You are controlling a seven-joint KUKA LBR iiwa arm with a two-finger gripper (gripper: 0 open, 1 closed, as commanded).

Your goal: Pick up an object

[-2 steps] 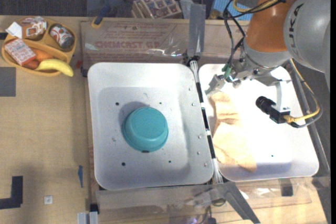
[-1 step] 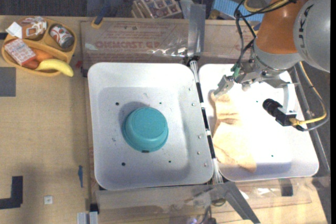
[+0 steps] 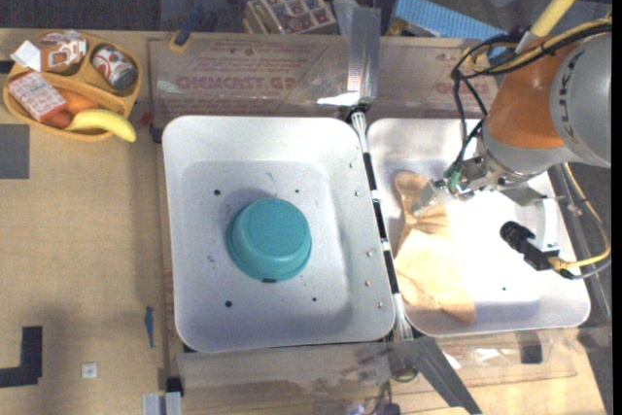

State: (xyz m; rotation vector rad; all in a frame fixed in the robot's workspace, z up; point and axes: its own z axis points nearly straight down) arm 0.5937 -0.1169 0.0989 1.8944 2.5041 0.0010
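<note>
**Arm over the right bin, gripper at a tan cloth**

Nearest the camera, the front rims of two white bins sit side by side on the bench. The left bin (image 3: 194, 306) holds a teal bowl (image 3: 270, 238), upside down, near its middle. The right bin (image 3: 554, 306) holds a crumpled tan cloth (image 3: 428, 262) that lies along its left side, close to the wall shared with the other bin. The gripper (image 3: 434, 194) is down at the cloth's upper end, and a fold of the fabric appears pinched between its fingers. Behind it rises the grey arm (image 3: 583, 102) with its orange band (image 3: 520, 107). Farther back, at the bench's left corner, a yellow tray (image 3: 24, 102) carries a banana (image 3: 102, 122) and other toy food.
</note>
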